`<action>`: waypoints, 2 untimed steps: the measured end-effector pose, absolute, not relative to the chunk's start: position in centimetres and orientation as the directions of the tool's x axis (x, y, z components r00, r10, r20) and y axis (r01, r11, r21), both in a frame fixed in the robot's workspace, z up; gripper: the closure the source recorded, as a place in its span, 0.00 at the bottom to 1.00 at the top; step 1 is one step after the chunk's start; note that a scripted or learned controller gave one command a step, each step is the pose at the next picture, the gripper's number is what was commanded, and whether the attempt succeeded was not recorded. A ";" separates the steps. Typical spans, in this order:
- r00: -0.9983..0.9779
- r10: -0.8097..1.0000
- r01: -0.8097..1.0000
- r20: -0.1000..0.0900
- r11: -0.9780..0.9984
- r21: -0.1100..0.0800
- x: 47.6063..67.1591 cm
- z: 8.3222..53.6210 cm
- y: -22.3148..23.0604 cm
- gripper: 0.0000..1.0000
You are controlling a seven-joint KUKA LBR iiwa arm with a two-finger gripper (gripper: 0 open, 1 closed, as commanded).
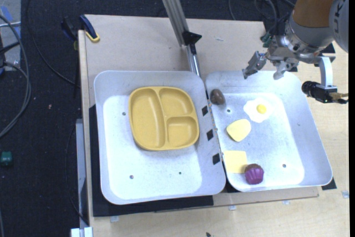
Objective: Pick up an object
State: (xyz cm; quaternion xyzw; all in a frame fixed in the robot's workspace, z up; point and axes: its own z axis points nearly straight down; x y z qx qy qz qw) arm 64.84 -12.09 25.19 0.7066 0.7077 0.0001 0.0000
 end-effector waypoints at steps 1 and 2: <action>0.000 1.000 1.000 0.000 0.000 -0.005 64.7 18.8 -12.0 0.00; 0.001 1.000 1.000 0.000 -0.001 -0.005 63.9 12.6 -11.8 0.00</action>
